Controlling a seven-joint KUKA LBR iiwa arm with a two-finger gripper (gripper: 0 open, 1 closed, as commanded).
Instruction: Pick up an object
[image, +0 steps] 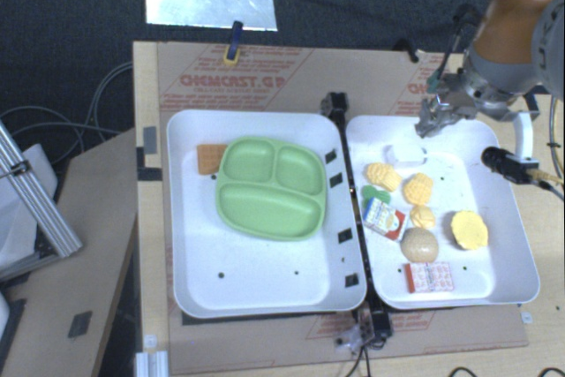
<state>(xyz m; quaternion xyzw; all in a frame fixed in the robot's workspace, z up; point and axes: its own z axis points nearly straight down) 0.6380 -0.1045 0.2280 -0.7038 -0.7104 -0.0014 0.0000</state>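
The right bin [508,274] holds several small food items: a yellow corn-like piece [381,176], a second yellow piece [418,188], a smaller yellow bit [422,217], a colourful packet [383,217], a tan round item [420,245], a yellow disc [469,229] and a red-and-white flat packet [430,278]. A pale, whitish thing [407,156] lies near the bin's back. My gripper [432,121] hangs over the back edge of the right bin, above and behind those items, with nothing visible between its fingers.
The left bin [190,269] carries a green divided plate [269,188] and a brown cracker-like square [209,158] at its left. A black clip divider [344,181] runs between the bins. A black part [505,163] sticks in over the right bin's right rim.
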